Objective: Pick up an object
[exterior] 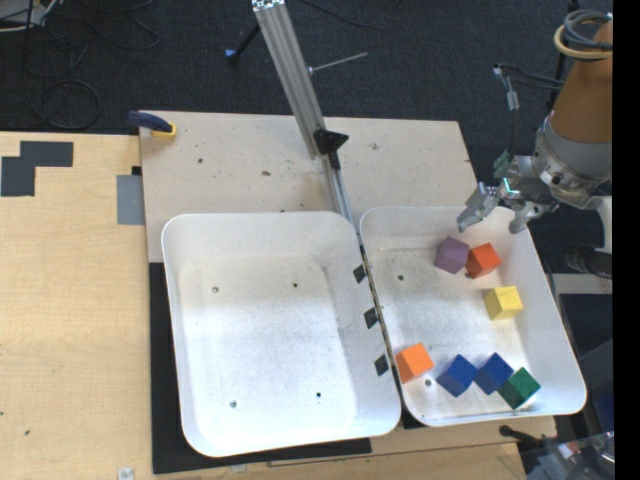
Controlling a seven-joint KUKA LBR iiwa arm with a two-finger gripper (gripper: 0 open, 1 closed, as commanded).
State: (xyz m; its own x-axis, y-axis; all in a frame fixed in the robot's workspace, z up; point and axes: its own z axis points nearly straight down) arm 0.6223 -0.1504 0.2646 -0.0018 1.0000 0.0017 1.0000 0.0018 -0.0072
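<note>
Overhead, the gripper (495, 208) hung with fingers spread, empty — best dropped straight toward five o'clock onto the red cube (483, 260), clear of the purple cube (452, 255).

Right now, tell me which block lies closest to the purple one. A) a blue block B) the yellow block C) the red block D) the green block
C: the red block sits right beside the purple block at the far end of the right bin, while the others lie nearer the camera.
</note>
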